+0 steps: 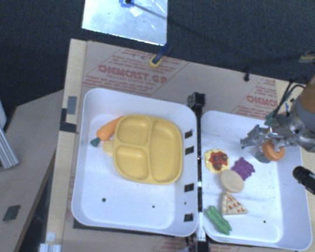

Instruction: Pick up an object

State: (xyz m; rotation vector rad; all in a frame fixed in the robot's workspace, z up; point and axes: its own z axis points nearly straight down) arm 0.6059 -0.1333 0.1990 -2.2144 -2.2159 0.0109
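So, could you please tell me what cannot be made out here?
- Orange object: partly covered by the gripper; its type and whether it is held are unclear.
- Carrot: the yellow tray hides its lower side.
- Arm: cut off by the right edge.

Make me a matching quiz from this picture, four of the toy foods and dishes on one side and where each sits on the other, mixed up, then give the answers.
Things:
1. yellow divided plate
2. carrot
3. purple grapes
4. green pea pod

Places:
A. near the front left corner of the right bin
B. middle of the left bin
C. right bin, just right of the small pizza
D. left bin, against the plate's left edge

Pairs: 1-B, 2-D, 3-C, 4-A
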